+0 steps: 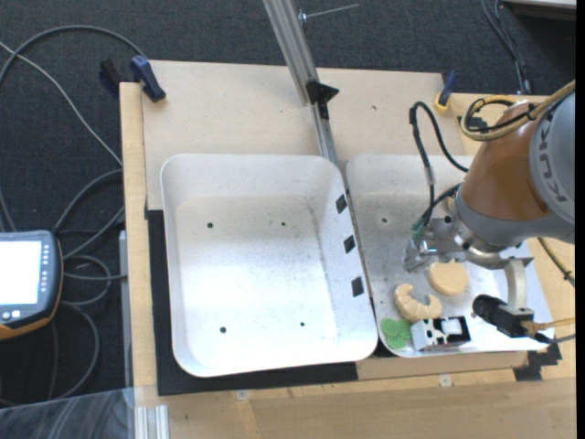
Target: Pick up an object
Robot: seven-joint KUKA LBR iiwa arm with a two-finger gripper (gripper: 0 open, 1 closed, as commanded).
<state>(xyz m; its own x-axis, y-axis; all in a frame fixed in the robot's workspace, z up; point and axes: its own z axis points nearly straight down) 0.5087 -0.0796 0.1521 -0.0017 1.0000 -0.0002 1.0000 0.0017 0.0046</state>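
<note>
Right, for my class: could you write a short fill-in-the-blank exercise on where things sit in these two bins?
1. The arm reaches over the ____ bin.
2. The round tan piece lies beside a curved ____ piece.
3. The flat disc near that bin's front edge is ____.
4. A metal pole crosses the bench ____ the two bins.

Missing words: right; tan; green; between
</note>
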